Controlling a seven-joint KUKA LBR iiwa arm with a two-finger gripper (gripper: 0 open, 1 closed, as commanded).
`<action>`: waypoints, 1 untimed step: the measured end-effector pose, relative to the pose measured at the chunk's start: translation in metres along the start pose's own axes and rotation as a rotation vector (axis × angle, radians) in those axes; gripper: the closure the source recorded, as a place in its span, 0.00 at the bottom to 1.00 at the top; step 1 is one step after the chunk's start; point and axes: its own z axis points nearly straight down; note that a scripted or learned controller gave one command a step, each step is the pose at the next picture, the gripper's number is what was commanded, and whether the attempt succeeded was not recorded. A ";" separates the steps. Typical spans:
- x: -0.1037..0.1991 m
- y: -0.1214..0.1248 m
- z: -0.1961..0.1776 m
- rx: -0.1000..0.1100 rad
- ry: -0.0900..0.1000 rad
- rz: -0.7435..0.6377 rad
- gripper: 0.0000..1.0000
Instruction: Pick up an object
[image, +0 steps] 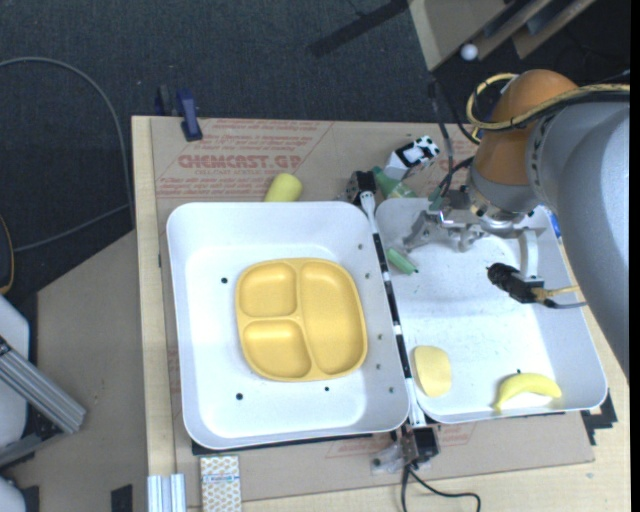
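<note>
Gripper is hovering low at the far end of the R bin, its metal tip angling toward the green piece. Can't tell from this angle whether it's released or clenched, and nothing is showing in its grasp. Green piece is lying right against the bin's L wall, just beside the gripper, so it's prob. the nearest target. Other candidates are sitting well apart from it at the near end: a pale slice and a banana.

Risks: green piece is hugging the wall, so the gripper is prob. running short of room on that side. It could end up scraping the wall or nudging the piece along w/o closing round it. Piece is small and slim, so a slight offset means closing on air. Slice is lying flat, giving v. little edge to grip. Banana is curved and smooth-looking, so it may roll or slip out.

Materials: both bins are looking like smooth white moulded plastic w/ rounded corners. L bin is holding a yellow plate, rounded, w/ three compartments and a matte plastic look.
</note>
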 end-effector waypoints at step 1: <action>0.002 0.004 -0.005 0.000 -0.001 0.001 0.00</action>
